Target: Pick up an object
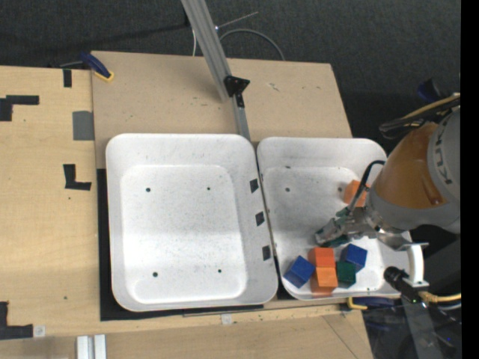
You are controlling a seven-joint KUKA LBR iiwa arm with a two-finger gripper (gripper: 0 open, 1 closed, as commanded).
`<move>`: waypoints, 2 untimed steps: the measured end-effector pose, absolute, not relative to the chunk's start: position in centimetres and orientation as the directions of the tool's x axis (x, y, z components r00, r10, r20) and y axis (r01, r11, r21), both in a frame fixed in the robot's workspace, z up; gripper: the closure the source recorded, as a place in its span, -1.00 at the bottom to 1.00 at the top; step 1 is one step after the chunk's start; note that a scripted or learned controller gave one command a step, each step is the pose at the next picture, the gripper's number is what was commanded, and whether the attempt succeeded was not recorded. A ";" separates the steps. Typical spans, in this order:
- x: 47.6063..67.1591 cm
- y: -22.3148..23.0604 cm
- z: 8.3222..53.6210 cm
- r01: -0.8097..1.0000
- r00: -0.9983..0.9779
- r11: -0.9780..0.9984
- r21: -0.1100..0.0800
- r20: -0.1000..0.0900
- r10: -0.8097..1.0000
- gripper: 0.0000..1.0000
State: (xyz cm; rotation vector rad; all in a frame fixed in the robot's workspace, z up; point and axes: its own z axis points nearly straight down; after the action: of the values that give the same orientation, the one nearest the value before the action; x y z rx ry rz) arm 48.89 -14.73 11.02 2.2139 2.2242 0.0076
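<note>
I count two white bins on the counter (179,88): the left bin (183,290) and the right bin (314,152). In the right bin's near corner I see two blue blocks (299,270) (355,255), one tall orange block (325,268) and one green block (346,274), packed close together. A second orange piece (350,191) shows partly behind the arm (412,178). The jaws (334,232) sit low, just above the cluster; I cannot tell their state, blurred and half-hidden as they are.
</note>
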 end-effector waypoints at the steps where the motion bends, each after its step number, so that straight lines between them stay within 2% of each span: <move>1: 48.8 -13.8 15.7 1.000 -0.002 0.002 0.002 0.000 1.000 1.00; 2: 49.1 -13.9 19.9 1.000 -0.002 0.002 0.003 -0.001 1.000 1.00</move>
State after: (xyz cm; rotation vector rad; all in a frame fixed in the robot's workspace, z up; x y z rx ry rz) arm 49.15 -13.90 19.93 2.2181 2.2215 0.0021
